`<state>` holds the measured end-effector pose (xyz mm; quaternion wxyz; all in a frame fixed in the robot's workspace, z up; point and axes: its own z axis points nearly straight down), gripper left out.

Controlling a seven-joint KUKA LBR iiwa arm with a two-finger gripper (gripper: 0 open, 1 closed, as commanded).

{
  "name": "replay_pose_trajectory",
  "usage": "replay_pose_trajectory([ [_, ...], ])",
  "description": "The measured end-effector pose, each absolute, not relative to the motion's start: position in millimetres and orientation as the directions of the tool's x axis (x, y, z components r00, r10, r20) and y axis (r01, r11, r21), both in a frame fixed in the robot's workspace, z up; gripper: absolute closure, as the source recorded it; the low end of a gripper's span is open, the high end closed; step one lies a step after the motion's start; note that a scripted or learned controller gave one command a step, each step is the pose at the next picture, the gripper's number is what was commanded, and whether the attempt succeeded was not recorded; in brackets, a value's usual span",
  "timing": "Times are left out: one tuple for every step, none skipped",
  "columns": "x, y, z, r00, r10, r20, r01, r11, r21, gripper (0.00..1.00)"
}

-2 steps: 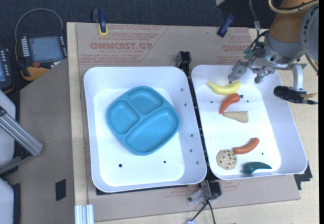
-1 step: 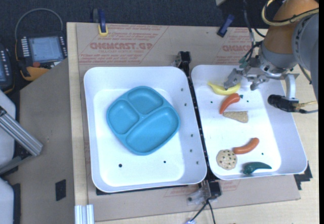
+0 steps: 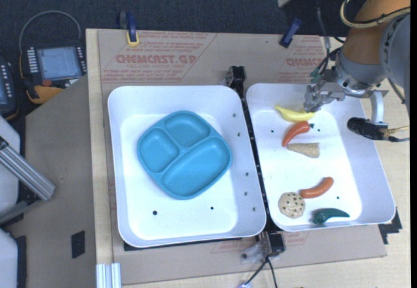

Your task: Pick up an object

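Presently: arm (image 3: 373, 26) reaches in from the right, wrist over the far part of the right bin (image 3: 365, 169). The jaws point down and sit just beside the right end of the banana (image 3: 293, 113). I cannot tell whether they touch it. Jaw state: cannot tell if open or closed, as the tips are too small and cluttered at this slant.

Right bin contents, far to near:
- banana, yellow, lying flat across the bin, curved, closest item to the jaws.
- red pepper (image 3: 296, 131), just on the near side of the banana, lying slantwise, upper tip close to the banana's right half.
- wedge (image 3: 305, 148), beige, flat, just below the red pepper, nearly touching it.
- sausage (image 3: 317, 187), orange-red, well apart from the three above, in the near half.
- cookie (image 3: 291, 204), round, speckled, just beside the sausage's left end.
- green pepper (image 3: 329, 216), dark, near the front wall, right of the cookie.

Left bin (image 3: 130, 215): one blue plate (image 3: 184, 153) with three compartments, lying about mid-bin, turned at a slant to the walls.

Both bins rest side by side on a brown printed sheet (image 3: 195, 58) covering the bench. A clamp (image 3: 132, 29) with blue handles holds its far left edge.
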<state>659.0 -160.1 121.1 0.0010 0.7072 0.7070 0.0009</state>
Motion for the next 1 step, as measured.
replay_pose_trajectory([
  [665.4,-162.3,185.4,-0.001,1.0,-0.003,1.0,0.001,0.01,1.0],
])
